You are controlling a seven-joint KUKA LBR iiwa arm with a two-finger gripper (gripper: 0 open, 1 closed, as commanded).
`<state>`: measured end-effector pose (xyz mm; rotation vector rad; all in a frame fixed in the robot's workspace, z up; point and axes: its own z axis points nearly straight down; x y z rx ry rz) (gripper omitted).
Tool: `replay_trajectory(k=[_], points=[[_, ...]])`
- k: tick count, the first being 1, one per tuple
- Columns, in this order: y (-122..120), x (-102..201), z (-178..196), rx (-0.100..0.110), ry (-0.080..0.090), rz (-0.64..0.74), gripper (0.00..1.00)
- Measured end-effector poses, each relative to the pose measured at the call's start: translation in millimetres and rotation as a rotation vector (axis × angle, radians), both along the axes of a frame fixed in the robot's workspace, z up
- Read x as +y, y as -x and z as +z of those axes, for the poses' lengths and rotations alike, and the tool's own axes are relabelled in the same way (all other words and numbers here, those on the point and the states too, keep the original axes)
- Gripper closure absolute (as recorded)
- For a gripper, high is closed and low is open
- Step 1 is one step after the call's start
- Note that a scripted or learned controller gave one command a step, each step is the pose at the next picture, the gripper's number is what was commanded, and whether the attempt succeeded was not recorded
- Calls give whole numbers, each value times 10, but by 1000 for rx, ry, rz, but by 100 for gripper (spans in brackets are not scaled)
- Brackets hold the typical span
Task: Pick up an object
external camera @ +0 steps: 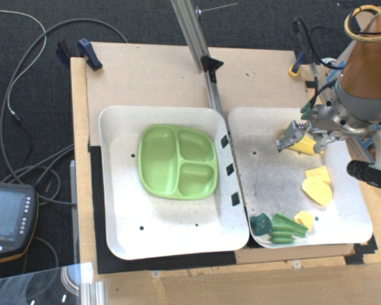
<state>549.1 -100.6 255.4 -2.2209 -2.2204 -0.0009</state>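
Yellow piece (305, 147) just beside jaws.

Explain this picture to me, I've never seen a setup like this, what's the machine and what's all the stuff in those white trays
This is one camera fixed above a workbench, looking down at a slant. The machine on the right is a robot arm; its gripper hangs over the right bin, right by a yellow piece. Whether it holds that piece is unclear. The same bin has two more yellow pieces, a small yellow one and green toy vegetables near its front edge. The left bin holds a green divided plate. The arm's job is to pick something up.
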Motion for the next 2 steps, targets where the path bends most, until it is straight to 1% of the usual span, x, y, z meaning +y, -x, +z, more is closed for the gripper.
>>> replay_trajectory(k=[1,2], points=[[-430,-438,-113,-4,4,-2,0],[-300,131,-1475,11,-3,3,0]])
